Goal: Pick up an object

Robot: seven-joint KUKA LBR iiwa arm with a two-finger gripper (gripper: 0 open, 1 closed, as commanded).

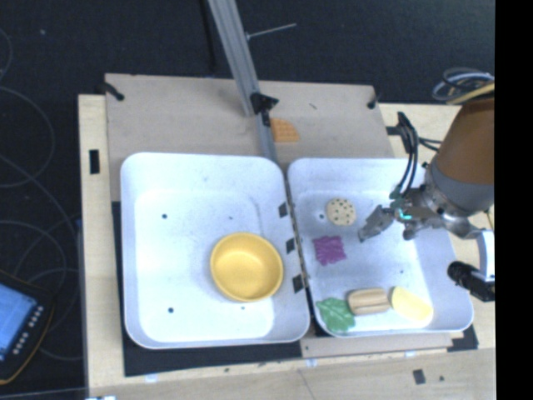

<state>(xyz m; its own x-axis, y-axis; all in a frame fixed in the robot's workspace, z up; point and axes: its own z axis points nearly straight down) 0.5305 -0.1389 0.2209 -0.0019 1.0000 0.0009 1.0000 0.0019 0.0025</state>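
Two white bins sit side by side on the table (96,223), and my pincer (372,225) hangs over the right bin (441,307), toward its right-hand middle. Whether its fingers are spread or pressed together I cannot tell; they are a small dark shape against the white floor, and nothing shows between them.

Five things lie in this bin. A round tan cookie with dark dots (340,212) sits left of my pincer and slightly farther back, near but apart from it. A purple square piece (328,249) lies nearer and to the left, close to the divider between the bins. Along the near wall run three things in a row: a green leafy piece (336,313) in the near left corner, a tan bread-like roll (368,301) touching or just beside it, and a yellow lemon-like piece (412,304) just to the roll's right.

Open white floor lies directly below my pincer and between it and the near row; the far right corner of the bin is also bare. My grey arm with its orange band (468,152) crosses the bin's right rim.

The left bin (150,190) holds a yellow bowl (246,266) near its right near side, well apart from me. A grey slanted post (237,52) rises beyond the far edge where the bins meet.
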